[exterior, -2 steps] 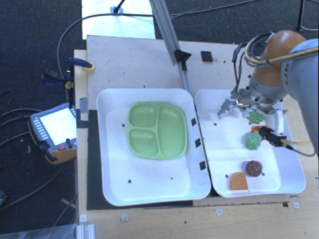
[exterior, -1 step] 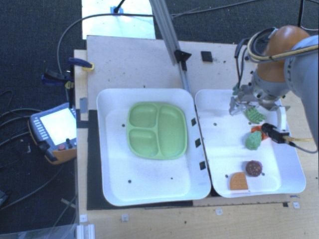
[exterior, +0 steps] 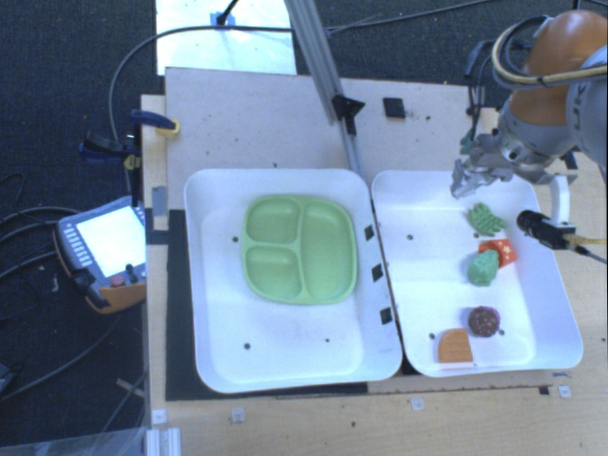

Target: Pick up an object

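From the overhead camera, nothing had been lifted: the gripper [exterior: 463, 180] hung over the right bin's [exterior: 418, 283] far edge, and I couldn't tell how it was set. The likeliest target, a crinkled green leafy piece [exterior: 485, 219], lay just beside it on the bin floor, untouched

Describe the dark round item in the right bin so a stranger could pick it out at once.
Look in the right bin, at its near end. The dark round piece lies just above the flat orange square. It is the only brownish-maroon thing there; the others are green, red-orange or orange.
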Available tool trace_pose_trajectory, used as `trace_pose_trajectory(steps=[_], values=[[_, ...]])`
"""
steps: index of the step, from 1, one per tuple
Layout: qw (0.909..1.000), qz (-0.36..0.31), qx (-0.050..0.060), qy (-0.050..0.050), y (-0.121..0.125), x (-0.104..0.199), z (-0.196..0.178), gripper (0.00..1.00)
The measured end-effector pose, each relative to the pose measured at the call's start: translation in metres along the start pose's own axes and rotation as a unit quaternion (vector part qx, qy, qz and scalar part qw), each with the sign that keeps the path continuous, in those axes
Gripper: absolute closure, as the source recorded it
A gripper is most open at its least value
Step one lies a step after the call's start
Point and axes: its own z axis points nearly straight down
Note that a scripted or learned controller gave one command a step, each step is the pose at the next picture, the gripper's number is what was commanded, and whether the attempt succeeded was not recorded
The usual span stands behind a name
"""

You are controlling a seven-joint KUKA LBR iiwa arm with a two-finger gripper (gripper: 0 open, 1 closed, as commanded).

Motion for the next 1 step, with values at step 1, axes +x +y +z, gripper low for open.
trace_pose_trajectory(steps=[1], values=[[1.0000,0.000,0.001,0.000,0.0020,-0.0001,-0.0456,1.00]])
